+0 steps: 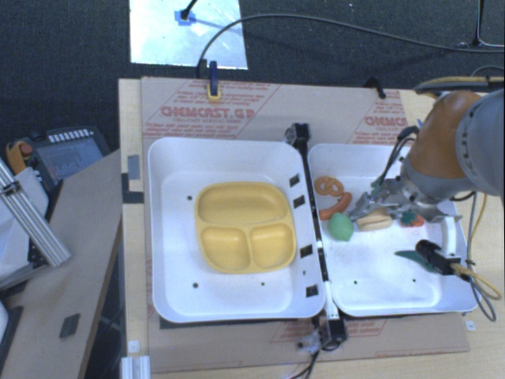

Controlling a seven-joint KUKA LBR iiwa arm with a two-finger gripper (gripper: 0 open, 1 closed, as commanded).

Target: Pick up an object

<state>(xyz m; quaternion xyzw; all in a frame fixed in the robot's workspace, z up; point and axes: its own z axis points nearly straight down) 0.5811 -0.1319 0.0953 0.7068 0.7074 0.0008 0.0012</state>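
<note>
Tan bun-shaped toy (pixel 374 222) just beneath jaws (pixel 369 204), right bin (pixel 394 298)

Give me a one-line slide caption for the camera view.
Arm's hand low over the bun in the right bin; yellow tray in the left bin.

Grey arm (pixel 473 144) enters frame at 3 o'clock, orange band (pixel 438 136) above wrist, wrist angled down toward 8 o'clock; gripper (pixel 369 205) low, pointing toward 9 o'clock, metal fingers (pixel 361 208) close together, exact gap unclear
</note>
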